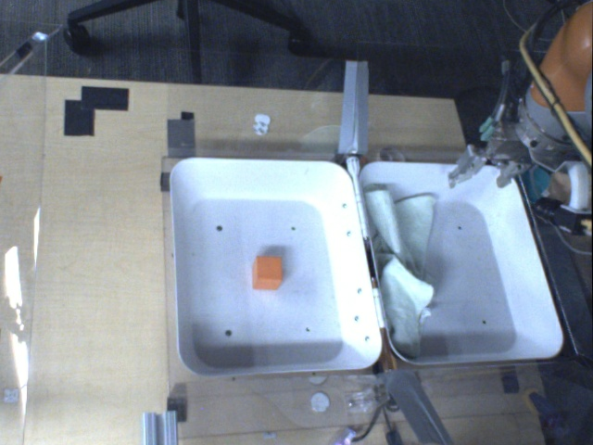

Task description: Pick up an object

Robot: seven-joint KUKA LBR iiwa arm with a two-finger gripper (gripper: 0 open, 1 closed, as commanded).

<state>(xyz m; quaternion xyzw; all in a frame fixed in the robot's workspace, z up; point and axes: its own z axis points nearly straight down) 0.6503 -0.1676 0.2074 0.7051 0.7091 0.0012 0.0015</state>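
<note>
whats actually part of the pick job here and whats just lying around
Part of the job:
- orange block in the left bin
- white cloth crumpled in the right bin
- gripper at the right bin's far edge, fingers spread, holding nothing

Just lying about:
- black tape patches on the bench
- small white bit behind the left bin
- chair base on the floor

Your arm (556, 82) reaches in at the upper right, orange band above the wrist; the gripper (484, 167) hangs with fingers spread apart, holding nothing.
</note>
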